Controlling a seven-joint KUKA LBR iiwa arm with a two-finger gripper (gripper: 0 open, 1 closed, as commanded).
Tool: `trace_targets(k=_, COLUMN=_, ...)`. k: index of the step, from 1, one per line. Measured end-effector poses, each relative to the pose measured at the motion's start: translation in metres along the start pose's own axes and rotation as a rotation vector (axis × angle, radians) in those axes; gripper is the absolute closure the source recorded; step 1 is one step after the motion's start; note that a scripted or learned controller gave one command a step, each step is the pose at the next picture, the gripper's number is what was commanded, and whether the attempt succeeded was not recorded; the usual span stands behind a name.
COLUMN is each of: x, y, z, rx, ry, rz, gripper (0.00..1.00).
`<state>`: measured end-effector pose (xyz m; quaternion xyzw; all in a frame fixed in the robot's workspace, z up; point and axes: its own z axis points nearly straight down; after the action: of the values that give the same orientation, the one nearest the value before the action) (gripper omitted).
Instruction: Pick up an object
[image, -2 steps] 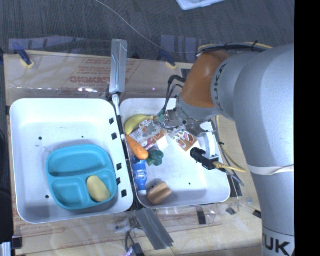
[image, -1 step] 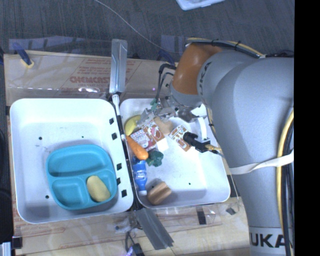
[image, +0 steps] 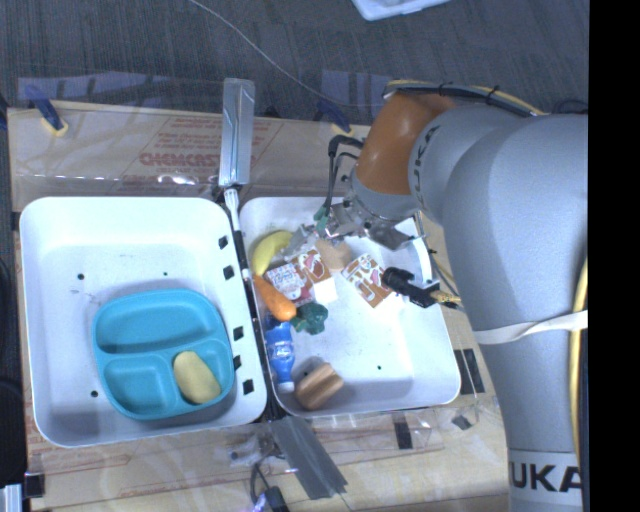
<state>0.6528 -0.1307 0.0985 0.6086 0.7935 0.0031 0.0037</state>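
You see the gripper (image: 335, 222) low over the right bin (image: 420, 370), at its 12 o'clock end; whether it grips anything you cannot tell. Objects crowd the bin's 9 o'clock wall: a banana (image: 268, 249), a carrot (image: 274, 298) with its long axis running 10 to 4 o'clock, broccoli (image: 312, 317), a blue bottle (image: 281, 356) lying 12 to 6. The floor toward 3 o'clock is open. The left bin (image: 60, 250) holds a blue tray (image: 150, 325).

Arm (image: 500, 250): bulky smooth grey casing, rounded joints. Orange band (image: 392, 145) above the wrist. White "UKA" lettering (image: 545, 478) at 5 o'clock. Thin black cable (image: 340, 165) looped beside the wrist; pale strap across casing.
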Motion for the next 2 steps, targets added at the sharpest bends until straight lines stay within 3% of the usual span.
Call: trace_targets(k=2, x=0.021, y=0.003, z=0.0, rx=0.005, ry=-0.002, rz=-0.12, gripper=0.0)
